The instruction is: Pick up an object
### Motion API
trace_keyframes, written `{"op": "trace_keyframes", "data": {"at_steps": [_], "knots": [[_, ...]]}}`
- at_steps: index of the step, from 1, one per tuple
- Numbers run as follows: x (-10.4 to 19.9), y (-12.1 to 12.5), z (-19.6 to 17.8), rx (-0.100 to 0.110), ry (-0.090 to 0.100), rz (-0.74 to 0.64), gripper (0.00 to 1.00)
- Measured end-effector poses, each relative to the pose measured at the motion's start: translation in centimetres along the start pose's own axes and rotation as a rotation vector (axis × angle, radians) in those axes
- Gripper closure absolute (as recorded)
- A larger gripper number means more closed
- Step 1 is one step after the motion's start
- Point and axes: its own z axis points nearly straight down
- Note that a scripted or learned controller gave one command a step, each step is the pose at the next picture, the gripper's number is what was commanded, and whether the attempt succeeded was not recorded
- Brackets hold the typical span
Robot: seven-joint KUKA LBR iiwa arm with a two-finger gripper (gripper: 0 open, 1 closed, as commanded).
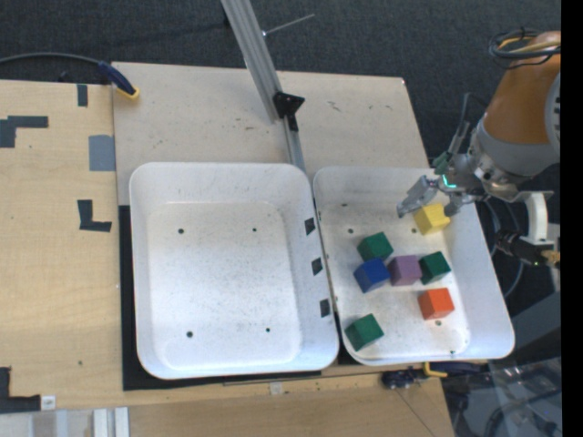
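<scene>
My gripper point(428, 202) hangs over the back of the right bin point(483, 335), reaching in from the right. Its fingers stand open and spread. A yellow block point(433, 218) lies just under and in front of them, apart from the left fingertip point(405, 208). Further forward lie a green block point(374, 246), a blue block point(370, 274), a purple block point(404, 269), a dark green block point(434, 265), an orange block point(436, 303) and another green block point(364, 330).
The left bin point(219, 271) stands beside the right one, sharing a raised middle rim. A metal pole point(260, 53) slants across the back of the bench. A blue and yellow clamp point(118, 78) lies at the far left.
</scene>
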Motion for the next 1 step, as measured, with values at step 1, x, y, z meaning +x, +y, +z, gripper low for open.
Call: {"op": "trace_keyframes", "data": {"at_steps": [1], "knots": [[0.01, 0.10, -0.28, -0.005, -0.001, -0.002, 0.00]]}}
